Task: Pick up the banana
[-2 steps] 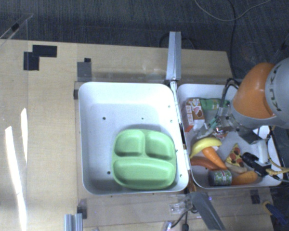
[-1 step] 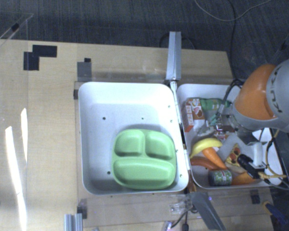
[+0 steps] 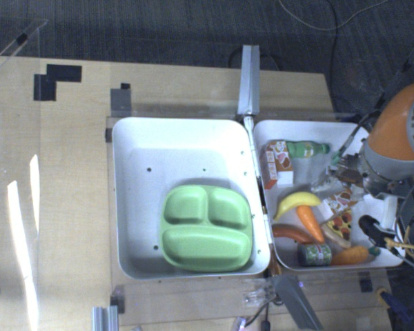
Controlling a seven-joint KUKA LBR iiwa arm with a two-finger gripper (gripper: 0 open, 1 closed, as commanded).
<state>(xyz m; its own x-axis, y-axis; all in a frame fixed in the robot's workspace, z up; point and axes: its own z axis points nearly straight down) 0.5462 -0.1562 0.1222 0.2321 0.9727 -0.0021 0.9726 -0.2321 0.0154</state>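
From my remote feed I take twelve o'clock as the far edge of the bench. The arm point(image 3: 400, 126) comes in from three o'clock, its orange band over the three o'clock rim of the right bin point(image 3: 310, 127). The gripper point(image 3: 343, 176) sits low over that bin, a little toward one o'clock from its middle. It is a blur of metal and clutter, so I cannot tell whether it is spread or pressed together, and I see nothing held in it.

The banana point(image 3: 298, 201) lies in the right bin, at about nine o'clock from the bin's middle, curved with its back toward twelve. It is near the gripper, at roughly eight o'clock from it, and apart from it.

Just at five o'clock of the banana a carrot point(image 3: 310, 224) lies slanted, its upper end close under the fruit; I cannot tell if they touch. A brown sausage point(image 3: 292, 233) lies at six o'clock of the banana, beside the carrot. A small can point(image 3: 314, 254) lies along the six o'clock wall, with a second orange carrot point(image 3: 352, 255) at three o'clock of it. A toy pizza slice point(image 3: 339, 227) sits between the first carrot and the arm. At twelve o'clock of the banana stand a small carton point(image 3: 277, 163) and a green bottle point(image 3: 305, 148) lying on its side.

The left bin point(image 3: 165, 150) holds a green divided plate point(image 3: 207, 227) toward five o'clock.
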